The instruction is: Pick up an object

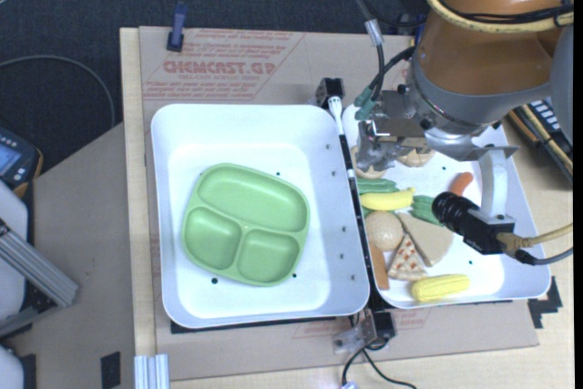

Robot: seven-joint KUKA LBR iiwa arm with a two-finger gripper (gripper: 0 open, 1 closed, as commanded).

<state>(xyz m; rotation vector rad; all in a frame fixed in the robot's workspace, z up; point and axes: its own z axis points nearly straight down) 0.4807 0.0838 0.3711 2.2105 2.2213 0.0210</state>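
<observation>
Gripper [378,150] hangs low over the far left corner of the right bin [519,278]; whether it is wide, narrow or holding anything cannot be told. Just below it lie a yellow banana [385,199], a pale round piece [383,230], a pizza slice [407,260] and a corn cob [439,287]. Left bin [173,132] holds a green divided plate [244,223].

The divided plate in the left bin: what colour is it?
Light green; the divided plate shows plainly in the camera view.
</observation>
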